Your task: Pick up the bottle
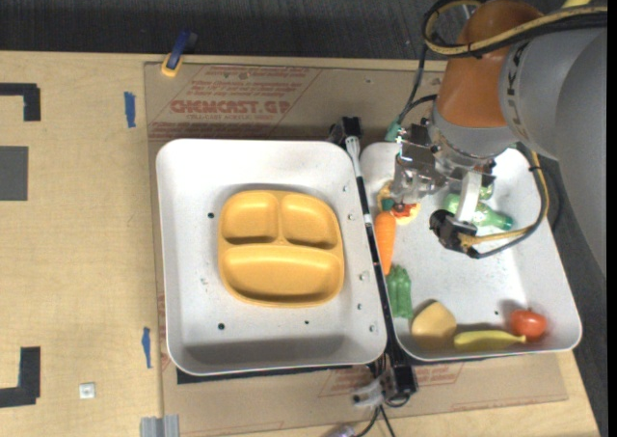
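Camera view | left bin (pixel 183 232): yellow tray (pixel 281 245) | right bin (pixel 554 290): carrot (pixel 385 235), banana (pixel 488 338)

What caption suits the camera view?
Gripper hovers in the right bin near the green bottle; a yellow tray fills the left bin.

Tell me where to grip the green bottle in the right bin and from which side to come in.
Judging from this view, the green bottle lies on its side under the gripper, partly hidden by it. Best come straight down from above and close across its body, the fingers spanning its narrow width. The bin wall stands near its right end, so an end-on approach looks poor.
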Controlling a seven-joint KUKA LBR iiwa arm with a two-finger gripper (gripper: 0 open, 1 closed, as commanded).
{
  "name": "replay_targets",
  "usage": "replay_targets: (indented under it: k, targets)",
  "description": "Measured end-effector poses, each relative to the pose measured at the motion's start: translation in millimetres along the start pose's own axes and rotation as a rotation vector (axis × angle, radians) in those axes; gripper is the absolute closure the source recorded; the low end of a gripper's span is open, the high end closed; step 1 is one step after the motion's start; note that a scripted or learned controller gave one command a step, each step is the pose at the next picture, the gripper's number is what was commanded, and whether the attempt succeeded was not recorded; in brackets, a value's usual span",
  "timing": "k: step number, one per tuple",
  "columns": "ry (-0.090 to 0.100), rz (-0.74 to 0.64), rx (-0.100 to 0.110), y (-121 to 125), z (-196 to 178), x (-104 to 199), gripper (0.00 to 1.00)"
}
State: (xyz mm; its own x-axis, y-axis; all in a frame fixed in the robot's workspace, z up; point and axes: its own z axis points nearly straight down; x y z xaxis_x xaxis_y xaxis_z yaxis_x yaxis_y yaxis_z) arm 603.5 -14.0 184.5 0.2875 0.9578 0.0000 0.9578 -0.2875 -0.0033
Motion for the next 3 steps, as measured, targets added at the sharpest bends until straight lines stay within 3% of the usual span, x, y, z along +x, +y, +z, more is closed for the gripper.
replay_targets:
  k: [1, 2, 3]
  targets:
    - [0.0, -0.157, -0.001, -33.1, 0.1, -70.4, 1.0]
    - [0.0, -0.229, -0.001, -50.9, 55.2, -124.2, 1.0]
    - [0.0, -0.23, -0.002, -50.7, 55.0, -123.6, 0.0]
